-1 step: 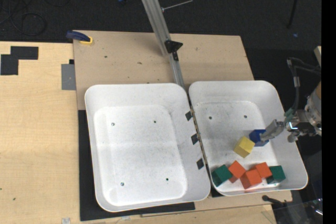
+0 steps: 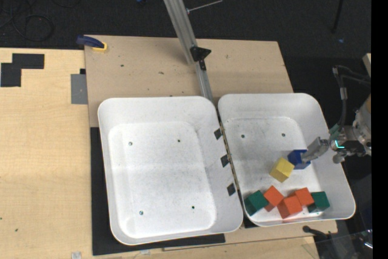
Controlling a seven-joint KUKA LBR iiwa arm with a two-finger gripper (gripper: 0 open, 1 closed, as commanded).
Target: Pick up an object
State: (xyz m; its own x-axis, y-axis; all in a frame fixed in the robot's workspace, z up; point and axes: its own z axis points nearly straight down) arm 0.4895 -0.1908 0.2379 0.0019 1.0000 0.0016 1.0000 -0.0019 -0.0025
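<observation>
Six blocks sit in the right bin (image 2: 315, 107), and the gripper (image 2: 310, 153) reaches in at the blue block (image 2: 296, 158), just beside the yellow one (image 2: 281, 170). Whether the jaws are wide or closed, I cannot tell. Nothing lifted yet; grasp and lift remain.

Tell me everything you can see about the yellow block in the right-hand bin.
The yellow block is a small cube-like piece with a matte, evenly coloured surface, possibly wood or foam. It sits on the floor of the right white bin, turned at an angle to the bin's walls. A small blue block lies right beside its upper right corner, apparently touching it. The gripper reaches in just beyond the blue block. A cluster of green and orange blocks lies nearer the front wall, apart from it.
</observation>
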